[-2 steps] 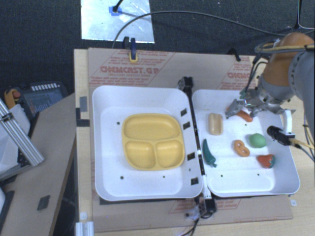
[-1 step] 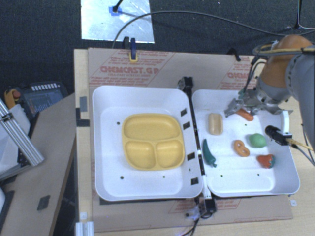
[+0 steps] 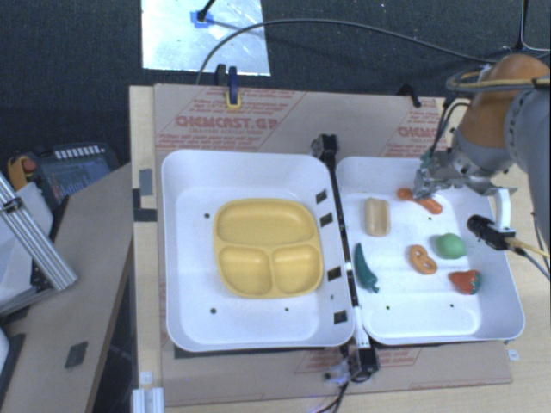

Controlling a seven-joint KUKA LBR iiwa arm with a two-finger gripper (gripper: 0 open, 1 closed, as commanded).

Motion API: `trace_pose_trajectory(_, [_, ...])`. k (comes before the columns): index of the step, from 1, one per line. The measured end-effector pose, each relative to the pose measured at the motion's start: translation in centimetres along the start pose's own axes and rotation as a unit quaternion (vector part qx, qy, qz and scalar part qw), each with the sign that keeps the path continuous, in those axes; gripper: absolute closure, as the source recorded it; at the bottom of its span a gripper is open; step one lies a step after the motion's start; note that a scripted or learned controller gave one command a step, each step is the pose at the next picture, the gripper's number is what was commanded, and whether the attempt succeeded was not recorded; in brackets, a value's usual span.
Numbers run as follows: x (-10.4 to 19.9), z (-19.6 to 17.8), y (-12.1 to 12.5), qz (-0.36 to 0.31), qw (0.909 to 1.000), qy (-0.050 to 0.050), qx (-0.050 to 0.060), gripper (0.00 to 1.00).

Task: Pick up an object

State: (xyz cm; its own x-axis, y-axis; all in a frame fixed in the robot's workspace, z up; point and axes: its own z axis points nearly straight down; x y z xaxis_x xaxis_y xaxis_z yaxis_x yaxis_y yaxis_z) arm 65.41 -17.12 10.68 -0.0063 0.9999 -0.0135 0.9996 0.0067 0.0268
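So far nothing is lifted: the gripper (image 3: 428, 188), at two o'clock in the right bin (image 3: 495, 317), meets the orange carrot (image 3: 421, 200); its grasp I cannot tell.

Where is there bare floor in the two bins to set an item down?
Right bin: its near strip, below the green pepper and strawberry, is bare. Its far right is crowded, with the end effector low over the orange piece, near the lime and pretzel. Left bin: bare margins around the yellow tray.
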Motion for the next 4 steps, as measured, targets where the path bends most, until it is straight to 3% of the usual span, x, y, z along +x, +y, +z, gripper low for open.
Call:
trace_pose_trajectory(1, [0.2,-6.0,-0.5,0.001,0.9999,0.006,0.011,1.00])
trace_pose_trajectory(3, [1.0,-16.9,0.5,0.000,0.9999,0.006,0.009,1.00])
trace_pose_trajectory(4, [6.6,-15.5,-0.6,-0.001,0.9999,0.007,0.013,1.00])
